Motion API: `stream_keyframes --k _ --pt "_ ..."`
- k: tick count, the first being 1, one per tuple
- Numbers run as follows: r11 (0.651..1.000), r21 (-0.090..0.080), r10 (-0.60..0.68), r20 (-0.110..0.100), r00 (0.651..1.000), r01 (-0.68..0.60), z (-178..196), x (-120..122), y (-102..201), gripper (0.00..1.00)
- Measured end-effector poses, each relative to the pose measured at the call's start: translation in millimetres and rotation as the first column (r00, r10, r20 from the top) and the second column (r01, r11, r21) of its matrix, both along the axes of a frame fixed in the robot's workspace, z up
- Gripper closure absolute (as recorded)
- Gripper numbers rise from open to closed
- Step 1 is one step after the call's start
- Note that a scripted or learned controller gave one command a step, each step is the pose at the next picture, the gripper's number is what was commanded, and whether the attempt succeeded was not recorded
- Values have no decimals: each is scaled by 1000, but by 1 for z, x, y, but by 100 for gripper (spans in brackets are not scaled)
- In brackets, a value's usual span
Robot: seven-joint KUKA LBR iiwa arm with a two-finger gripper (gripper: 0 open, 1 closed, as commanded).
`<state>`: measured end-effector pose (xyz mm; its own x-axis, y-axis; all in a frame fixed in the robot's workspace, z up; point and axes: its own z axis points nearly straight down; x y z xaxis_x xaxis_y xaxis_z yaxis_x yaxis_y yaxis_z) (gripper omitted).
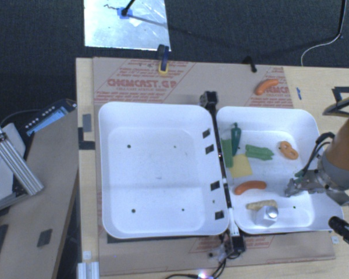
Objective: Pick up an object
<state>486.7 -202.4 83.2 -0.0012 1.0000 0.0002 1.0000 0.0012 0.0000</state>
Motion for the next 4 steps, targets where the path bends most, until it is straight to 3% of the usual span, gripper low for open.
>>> stream_keyframes --k 1,2,3,4 --pt "1000 0 3 1 1000 -3 1 0 19 100" --pt "1000 2 6 0 1000 -6 1 0 90 100" --pt "1000 2 -1 1 1000 1 76 0 235 100" --pt "1000 0 3 7 1000 -3 153 1 227 100"
